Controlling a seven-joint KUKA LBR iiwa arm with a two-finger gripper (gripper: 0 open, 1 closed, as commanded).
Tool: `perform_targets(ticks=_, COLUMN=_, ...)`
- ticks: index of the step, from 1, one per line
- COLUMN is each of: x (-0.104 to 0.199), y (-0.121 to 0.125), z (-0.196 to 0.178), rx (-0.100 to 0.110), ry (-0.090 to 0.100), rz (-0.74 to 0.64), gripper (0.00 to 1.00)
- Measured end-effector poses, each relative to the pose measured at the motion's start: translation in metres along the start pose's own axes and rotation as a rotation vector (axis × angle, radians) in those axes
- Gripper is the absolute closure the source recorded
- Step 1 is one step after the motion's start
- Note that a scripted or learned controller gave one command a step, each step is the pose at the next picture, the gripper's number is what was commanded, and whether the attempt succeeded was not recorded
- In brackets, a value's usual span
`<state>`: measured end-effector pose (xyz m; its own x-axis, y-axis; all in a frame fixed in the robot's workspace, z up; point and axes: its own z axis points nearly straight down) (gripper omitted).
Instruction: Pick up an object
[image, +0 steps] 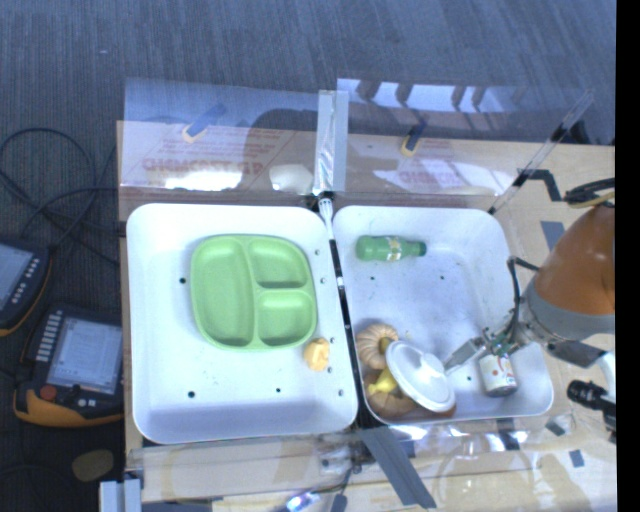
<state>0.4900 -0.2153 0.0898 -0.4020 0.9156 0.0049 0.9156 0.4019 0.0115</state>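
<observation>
My gripper is low in the right bin, near its front right corner, and stands open with nothing between its fingers. One grey finger points left toward a white round lid. A small can lies just below and to the right of the gripper. The lid rests partly on a brown ring-shaped piece and a yellow item. A green bottle lies on its side at the back of this bin. The arm's orange band is at the right.
The left bin holds a green divided plate and a small yellow-orange piece by the shared wall. Clear panels stand behind both bins. Cables and a handheld controller lie on the floor at left.
</observation>
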Motion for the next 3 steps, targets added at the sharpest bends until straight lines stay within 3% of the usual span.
perform_targets(ticks=1, x=-0.021, y=0.043, z=0.001, rx=0.004, ry=-0.001, rz=-0.094, gripper=0.00)
perform_targets(ticks=2, x=-0.004, y=-0.008, z=-0.034, rx=0.012, ry=-0.003, rz=-0.028, gripper=0.00)
perform_targets(ticks=3, x=0.059, y=0.046, z=-0.019, rx=0.014, ry=-0.007, rz=0.605, gripper=0.00)
